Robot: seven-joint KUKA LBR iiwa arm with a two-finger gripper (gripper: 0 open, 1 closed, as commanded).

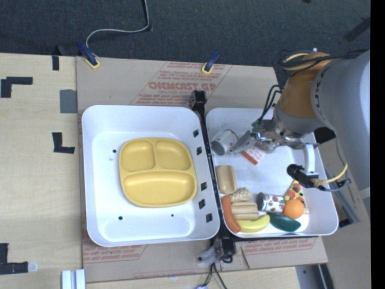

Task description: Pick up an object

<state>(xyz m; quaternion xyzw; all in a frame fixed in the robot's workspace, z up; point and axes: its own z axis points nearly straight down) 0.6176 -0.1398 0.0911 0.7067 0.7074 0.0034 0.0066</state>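
Camera view: gripper (243, 142) low in the right bin (325, 221), near a small grey cup (224, 142) and a red-white packet (253, 156); finger state cannot be told. Nothing visibly lifted. Toy food lies along the bin's near edge. Pick apparently not yet done.
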